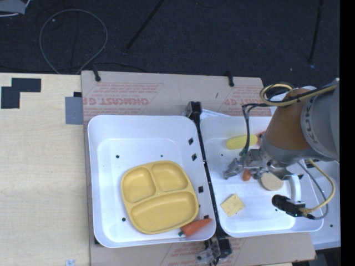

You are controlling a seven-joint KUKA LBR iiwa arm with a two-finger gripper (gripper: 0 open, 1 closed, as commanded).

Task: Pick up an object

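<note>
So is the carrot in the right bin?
No, the carrot lies in the left bin, by its near right corner beside the yellow tray.

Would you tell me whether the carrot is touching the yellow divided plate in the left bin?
Touching: the camera view shows the carrot lying against the lower right edge of the yellow divided plate, with no white bin floor between them.

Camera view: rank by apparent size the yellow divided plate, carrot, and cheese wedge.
1. yellow divided plate, by far the largest
2. carrot
3. cheese wedge
The last two look close; the carrot is longer and the cheese is wider.
</note>
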